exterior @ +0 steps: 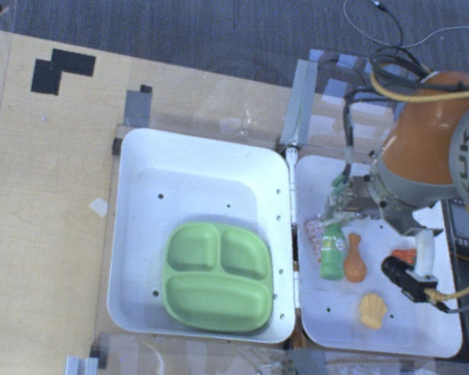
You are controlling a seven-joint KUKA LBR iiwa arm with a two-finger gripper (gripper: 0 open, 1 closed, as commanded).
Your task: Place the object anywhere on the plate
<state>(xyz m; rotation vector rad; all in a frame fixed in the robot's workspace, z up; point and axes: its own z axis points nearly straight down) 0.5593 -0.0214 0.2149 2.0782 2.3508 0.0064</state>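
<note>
Gripper lowered into the right bin, above the toys.

Whether the fingers are apart or together cannot be told. A green object is seen just below them, beside an orange toy. A yellow toy lies nearer the front. The green plate is set in the left bin.

Pale wooden bench — black tape patches on it — beyond, apparently dark grey carpet.
</note>
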